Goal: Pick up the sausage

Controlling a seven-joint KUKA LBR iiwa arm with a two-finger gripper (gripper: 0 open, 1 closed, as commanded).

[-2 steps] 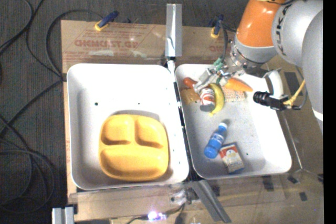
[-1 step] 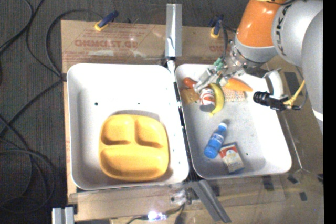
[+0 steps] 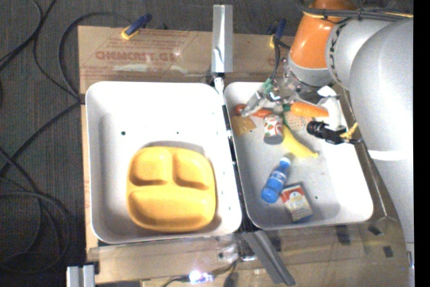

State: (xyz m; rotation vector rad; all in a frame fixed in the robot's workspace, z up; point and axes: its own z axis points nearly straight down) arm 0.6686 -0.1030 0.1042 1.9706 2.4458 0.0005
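The gripper (image 3: 264,99) hangs over the right bin's (image 3: 349,201) far end, its state impossible to tell, with the sausage (image 3: 242,124) just beside it toward the divider.

The grey arm (image 3: 376,84) reaches in from the right over the right bin (image 3: 336,205) — its orange band (image 3: 314,40) above that bin's far edge. The gripper (image 3: 269,97) hangs low at the bin's far-left corner, fingers angled leftward.
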